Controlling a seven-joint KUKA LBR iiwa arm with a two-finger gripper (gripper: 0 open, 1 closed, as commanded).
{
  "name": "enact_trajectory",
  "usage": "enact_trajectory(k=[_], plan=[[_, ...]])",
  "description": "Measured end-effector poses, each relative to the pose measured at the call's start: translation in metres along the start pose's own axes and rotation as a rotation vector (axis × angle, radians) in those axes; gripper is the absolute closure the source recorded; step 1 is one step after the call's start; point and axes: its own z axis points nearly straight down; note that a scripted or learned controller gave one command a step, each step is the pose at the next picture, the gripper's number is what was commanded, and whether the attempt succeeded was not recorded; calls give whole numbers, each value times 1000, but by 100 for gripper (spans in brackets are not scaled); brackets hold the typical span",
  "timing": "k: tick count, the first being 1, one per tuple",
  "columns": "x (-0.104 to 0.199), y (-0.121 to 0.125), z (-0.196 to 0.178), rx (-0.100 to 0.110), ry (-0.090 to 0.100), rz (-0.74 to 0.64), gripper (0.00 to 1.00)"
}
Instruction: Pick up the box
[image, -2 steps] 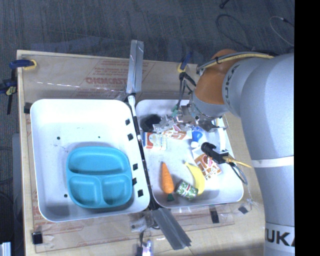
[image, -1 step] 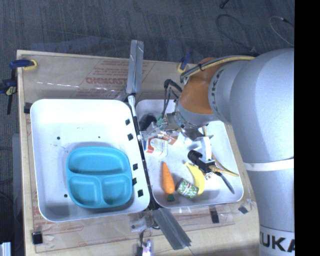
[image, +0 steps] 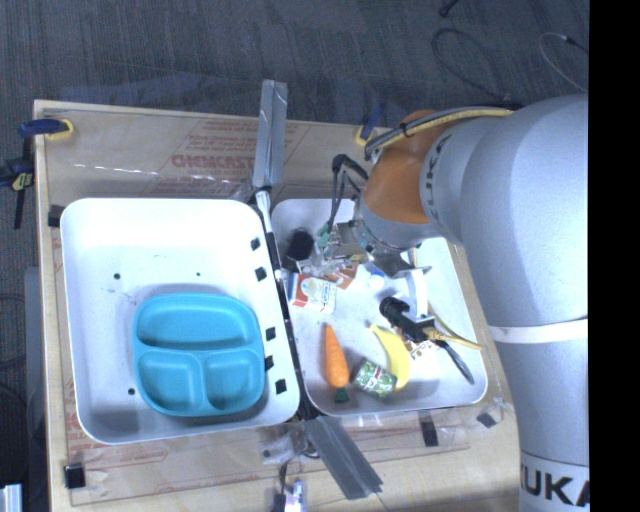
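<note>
Dark carpet lies all round the pale wooden bench (image: 150, 150) on my feed, and a blue clamp (image: 45, 127) grips the bench's far left corner. On it two white bins sit side by side, their inner walls touching, with a grey bar (image: 270, 130) running from the bench's far edge to the seam between them. In the left bin (image: 75, 260) I see a blue divided tray (image: 200, 352) lying flat towards the near edge, closer to that bin's right wall than to its left. The arm (image: 520, 220) reaches in from the right and hangs over the far half of the right bin (image: 470, 385), its orange band (image: 400, 190) above that bin's far edge. The gripper (image: 342, 252) is low among the clutter there, and I cannot tell from this angle whether it stands wide or narrow, nor whether it has anything. The box (image: 316, 291), a small white carton with red-orange print, lies flat on the right bin's floor just beside its left wall, about halfway along, immediately on the near side of the gripper. A black oval thing (image: 300, 243) sits by the same wall, nearer the far left corner. Towards the near edge lie a carrot (image: 334, 357), a banana (image: 392, 352) and a green can (image: 373, 379), the can touching the banana and just beside the carrot's tip.
</note>
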Motion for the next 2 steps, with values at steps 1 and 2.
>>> enact_trajectory(k=[1,2], plan=[[0,1,-6,4,-1,-5,100],[21,-10,-98,44,10,600,100]])
